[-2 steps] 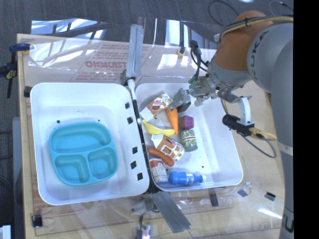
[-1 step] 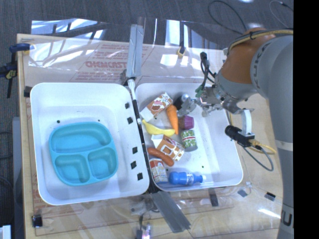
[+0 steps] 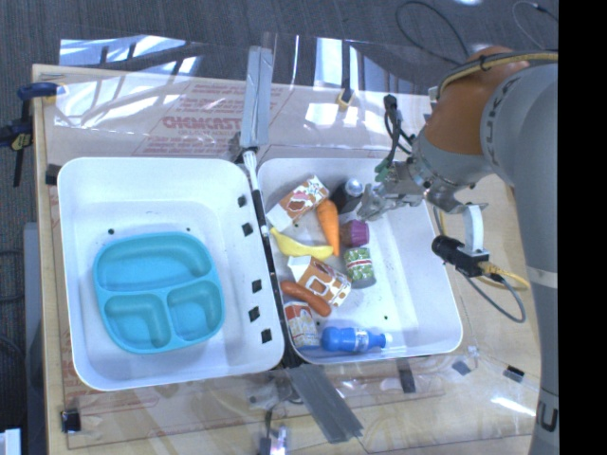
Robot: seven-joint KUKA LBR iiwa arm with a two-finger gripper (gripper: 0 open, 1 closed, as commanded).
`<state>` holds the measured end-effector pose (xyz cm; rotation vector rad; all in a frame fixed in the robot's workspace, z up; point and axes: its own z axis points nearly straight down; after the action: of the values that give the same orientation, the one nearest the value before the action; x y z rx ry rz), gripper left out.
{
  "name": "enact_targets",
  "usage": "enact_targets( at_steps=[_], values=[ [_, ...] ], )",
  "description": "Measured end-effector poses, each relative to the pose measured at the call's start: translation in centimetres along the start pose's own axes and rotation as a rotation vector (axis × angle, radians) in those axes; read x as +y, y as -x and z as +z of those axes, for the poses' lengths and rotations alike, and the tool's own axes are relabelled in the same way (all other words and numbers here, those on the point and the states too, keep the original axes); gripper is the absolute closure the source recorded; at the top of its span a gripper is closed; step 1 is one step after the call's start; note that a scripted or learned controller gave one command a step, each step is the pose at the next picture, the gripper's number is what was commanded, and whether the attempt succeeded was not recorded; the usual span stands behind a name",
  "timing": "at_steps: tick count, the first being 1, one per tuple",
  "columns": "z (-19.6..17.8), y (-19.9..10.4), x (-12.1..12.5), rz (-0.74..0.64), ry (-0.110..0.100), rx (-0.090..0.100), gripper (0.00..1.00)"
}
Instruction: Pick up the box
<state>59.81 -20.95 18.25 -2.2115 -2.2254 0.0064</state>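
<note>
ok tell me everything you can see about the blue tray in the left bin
The blue tray is a light blue, glossy, plastic-looking dish with rounded corners and three compartments: one long section along its far side and two smaller ones nearer the camera. It lies flat and right way up on the floor of the left bin, turned slightly askew to the bin's walls. Nothing sits in its compartments, and nothing but the bin floor touches it.

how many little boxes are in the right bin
2 that I can make out: one box at the far end by the carrot, one box nearer the middle by the banana. The clutter may hide more.
</note>
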Motion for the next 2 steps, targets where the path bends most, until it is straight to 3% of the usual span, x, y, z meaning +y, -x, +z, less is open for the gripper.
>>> enact_targets(
  at_steps=[1,2],
  values=[
    [0.0,0.0,0.0,0.000,0.000,0.000,0.00],
    [1.9,0.0,1.1,0.000,0.002,-0.001,0.00]
  ],
)
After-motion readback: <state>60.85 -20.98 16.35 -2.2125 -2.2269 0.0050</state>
